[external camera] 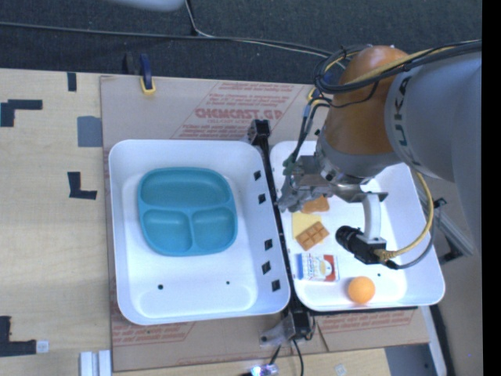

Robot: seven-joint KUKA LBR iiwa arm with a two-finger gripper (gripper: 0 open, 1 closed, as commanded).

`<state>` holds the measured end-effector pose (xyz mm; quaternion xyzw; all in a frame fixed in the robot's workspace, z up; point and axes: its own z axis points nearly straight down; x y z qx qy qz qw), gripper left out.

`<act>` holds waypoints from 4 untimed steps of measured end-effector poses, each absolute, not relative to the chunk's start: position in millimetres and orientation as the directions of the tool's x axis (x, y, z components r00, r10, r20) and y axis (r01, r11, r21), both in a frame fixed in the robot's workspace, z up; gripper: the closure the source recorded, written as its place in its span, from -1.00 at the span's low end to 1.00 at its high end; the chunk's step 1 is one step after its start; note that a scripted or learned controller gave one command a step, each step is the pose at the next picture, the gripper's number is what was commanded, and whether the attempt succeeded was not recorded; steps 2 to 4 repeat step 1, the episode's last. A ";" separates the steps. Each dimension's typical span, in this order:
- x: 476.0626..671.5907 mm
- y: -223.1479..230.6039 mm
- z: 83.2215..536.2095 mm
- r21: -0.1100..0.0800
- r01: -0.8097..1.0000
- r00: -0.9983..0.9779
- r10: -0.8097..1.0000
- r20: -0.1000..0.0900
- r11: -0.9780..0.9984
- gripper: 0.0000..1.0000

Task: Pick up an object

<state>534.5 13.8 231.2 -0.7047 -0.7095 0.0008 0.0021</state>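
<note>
Over the right bin (419, 288), the arm (368, 124) hides much of the floor. Its gripper (301, 197) sits low beside an orange block (315, 205), partly covered; open or closed, I cannot tell. Nearby lie a waffle (311, 234), a small carton (318, 268) and an orange ball (361, 290). A blue tray (187, 211) rests in the left bin (125, 288).

1. The arm (438, 108) has a smooth grey casing with dark lettering on it.
2. A glossy orange band (364, 92) sits just above the wrist.
3. Black and yellow cables (415, 241) loop alongside the tool.
</note>
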 end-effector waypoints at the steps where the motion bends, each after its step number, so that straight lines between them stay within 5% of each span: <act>1: 515.7 63.1 232.0 -0.004 1.000 -0.007 1.000 0.002 0.007 1.00; 4: 515.7 63.1 232.0 -0.004 1.000 -0.007 1.000 0.002 0.007 1.00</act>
